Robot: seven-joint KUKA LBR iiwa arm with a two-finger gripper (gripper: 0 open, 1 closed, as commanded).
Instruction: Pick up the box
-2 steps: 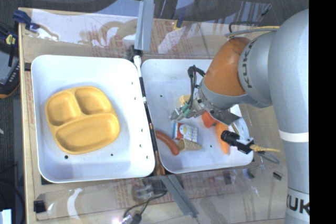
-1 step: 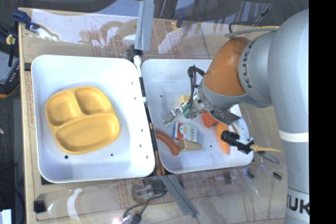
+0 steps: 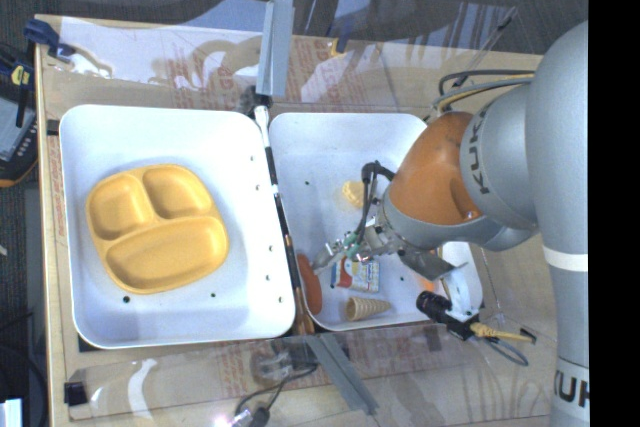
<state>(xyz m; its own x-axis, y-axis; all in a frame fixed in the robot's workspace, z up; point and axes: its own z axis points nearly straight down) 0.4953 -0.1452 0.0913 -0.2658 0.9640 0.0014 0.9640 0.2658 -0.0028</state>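
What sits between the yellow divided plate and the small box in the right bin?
In the camera view, between the yellow divided plate and the box lie the two bins' adjoining rims and a reddish-orange oval item against the right bin's left wall.

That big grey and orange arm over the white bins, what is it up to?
The arm is leaning into the right bin, its claw down among some small items: a little colourful box, an ice-cream cone and a reddish oval piece. It is after the box, which lies on the bin floor. The left bin holds a yellow divided plate.
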